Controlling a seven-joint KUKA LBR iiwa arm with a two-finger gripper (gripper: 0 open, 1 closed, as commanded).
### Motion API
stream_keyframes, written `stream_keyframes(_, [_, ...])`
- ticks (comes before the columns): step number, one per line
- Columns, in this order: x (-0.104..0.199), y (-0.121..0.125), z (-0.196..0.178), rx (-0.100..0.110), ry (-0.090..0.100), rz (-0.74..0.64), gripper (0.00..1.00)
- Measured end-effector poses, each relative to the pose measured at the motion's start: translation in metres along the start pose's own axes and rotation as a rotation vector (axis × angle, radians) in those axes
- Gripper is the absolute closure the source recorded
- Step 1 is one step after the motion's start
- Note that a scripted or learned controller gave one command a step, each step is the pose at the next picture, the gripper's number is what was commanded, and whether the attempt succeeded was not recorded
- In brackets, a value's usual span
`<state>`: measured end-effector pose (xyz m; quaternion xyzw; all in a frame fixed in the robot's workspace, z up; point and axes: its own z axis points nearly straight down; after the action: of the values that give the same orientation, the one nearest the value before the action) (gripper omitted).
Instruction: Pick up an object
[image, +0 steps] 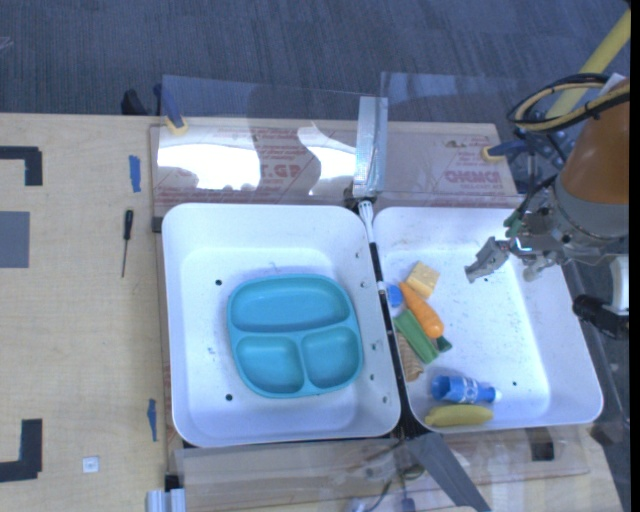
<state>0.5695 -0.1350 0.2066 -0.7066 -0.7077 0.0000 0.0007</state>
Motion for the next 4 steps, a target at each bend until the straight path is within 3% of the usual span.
stream_keyframes(1, [0.037,0.028,0.09,0.007,0.001,-0.002,0.0])
stream_keyframes(2, [0.041,-0.006,0.119,-0.008,-0.001,0.076,0.0])
stream_keyframes(3, [0.041,-0.061,0.119,-0.007,0.0,0.076,0.0])
stream_keyframes(4, [0.041,-0.059,0.107,-0.014,-0.002,0.077,1.0])
